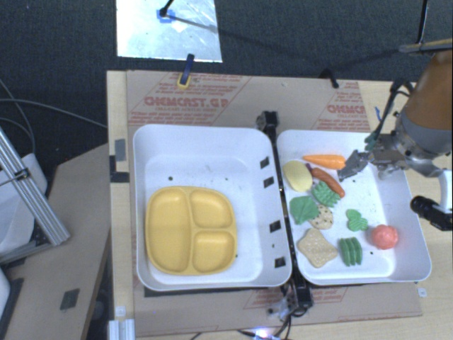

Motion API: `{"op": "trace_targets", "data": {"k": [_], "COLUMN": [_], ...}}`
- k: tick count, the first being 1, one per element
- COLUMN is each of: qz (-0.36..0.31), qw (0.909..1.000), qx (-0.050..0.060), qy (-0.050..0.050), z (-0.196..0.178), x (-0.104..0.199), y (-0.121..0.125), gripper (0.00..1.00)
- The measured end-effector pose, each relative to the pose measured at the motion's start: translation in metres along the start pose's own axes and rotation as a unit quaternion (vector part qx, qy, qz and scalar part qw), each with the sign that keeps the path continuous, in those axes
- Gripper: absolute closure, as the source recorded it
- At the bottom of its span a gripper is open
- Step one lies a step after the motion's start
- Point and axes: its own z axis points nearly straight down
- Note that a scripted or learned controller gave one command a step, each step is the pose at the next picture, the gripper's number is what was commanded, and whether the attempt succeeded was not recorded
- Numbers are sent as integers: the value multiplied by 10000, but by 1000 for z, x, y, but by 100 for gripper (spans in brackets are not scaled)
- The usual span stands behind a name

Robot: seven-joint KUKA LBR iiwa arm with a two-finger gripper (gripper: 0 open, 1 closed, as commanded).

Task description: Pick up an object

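- Gripper (352, 166) hovers over the far part of the right bin (403, 261), its fingers spread apart with nothing between them.
- Just beneath and left of it lie an orange carrot (323, 160) and a red sausage (328, 179).
- Nearer lie a cracker (316, 247), green beans (350, 251) and a pinkish-red ball (385, 236).
- Left bin (205, 147) holds a yellow divided tray (190, 229).

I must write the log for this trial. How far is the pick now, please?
Done: the gripper is over the right bin, close to the orange carrot and the red sausage. In hand: I see nothing between its fingers. Left: to grasp one item and lift it. All the food lies in the right bin, and the yellow tray in the left bin has no food on it.
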Motion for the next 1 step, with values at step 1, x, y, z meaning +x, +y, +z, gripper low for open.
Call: {"op": "trace_targets", "data": {"k": [1], "qz": [-19], "qw": [10000], "qx": [42], "qy": [13], "z": [157], "x": [13], "y": [54], "gripper": [0]}}
